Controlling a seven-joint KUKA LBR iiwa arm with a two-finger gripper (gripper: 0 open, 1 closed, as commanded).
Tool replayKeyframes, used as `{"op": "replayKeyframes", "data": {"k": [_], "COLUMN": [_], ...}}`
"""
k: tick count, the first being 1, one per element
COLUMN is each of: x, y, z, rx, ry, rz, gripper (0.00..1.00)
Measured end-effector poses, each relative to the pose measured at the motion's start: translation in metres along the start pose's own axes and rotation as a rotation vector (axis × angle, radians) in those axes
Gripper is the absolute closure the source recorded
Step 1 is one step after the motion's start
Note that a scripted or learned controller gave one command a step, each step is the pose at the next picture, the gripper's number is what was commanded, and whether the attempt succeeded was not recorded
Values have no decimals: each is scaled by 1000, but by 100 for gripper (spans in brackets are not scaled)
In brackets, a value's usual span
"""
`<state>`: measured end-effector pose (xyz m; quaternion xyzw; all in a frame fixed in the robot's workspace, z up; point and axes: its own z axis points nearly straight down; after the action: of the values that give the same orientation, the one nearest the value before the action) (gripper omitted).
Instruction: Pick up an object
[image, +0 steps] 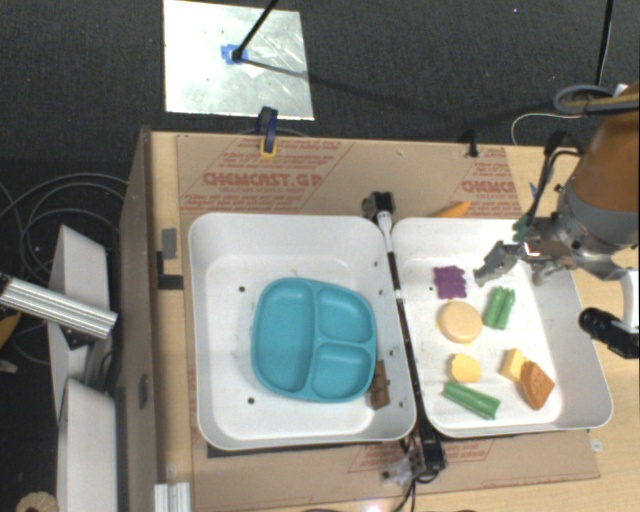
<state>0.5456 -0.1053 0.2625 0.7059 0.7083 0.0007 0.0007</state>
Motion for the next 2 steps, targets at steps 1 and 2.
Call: {"op": "replayKeyframes", "data": {"k": [1,2], "x": [-11,-4], "y": [44,74], "z": [114,181], "rx": [-3,-1], "ry": [-1,-1], "rz": [1,-2], "gripper": [0,0]}}
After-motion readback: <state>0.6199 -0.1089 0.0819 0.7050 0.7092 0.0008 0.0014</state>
